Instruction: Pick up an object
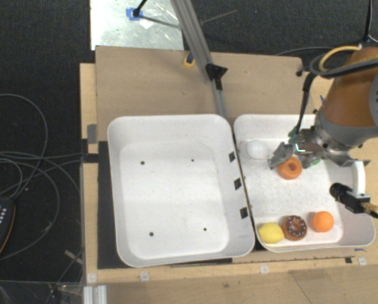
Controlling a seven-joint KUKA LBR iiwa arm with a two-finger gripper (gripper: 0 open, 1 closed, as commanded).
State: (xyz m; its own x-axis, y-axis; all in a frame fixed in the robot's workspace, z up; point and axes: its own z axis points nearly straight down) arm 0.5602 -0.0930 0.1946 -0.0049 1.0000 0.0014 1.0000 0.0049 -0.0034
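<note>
My gripper (pixel 294 155) hangs over the upper middle of the right bin (pixel 366 236). Directly under it, at its near edge, lies an orange ring-shaped object (pixel 290 169); whether it is held or just lying in the bin cannot be made out. A white ball (pixel 256 149) rests to the left of the gripper, near the bin's back left corner. Along the bin's front edge sit a yellow lemon (pixel 271 233), a chocolate doughnut (pixel 295 227) and an orange ball (pixel 322 221).
The left bin (pixel 122 132) stands beside the right one, with black clips along their shared wall. A grey pole (pixel 198 37) slants over the bench from the back. A black fitting (pixel 347 197) sticks out over the right bin's right side.
</note>
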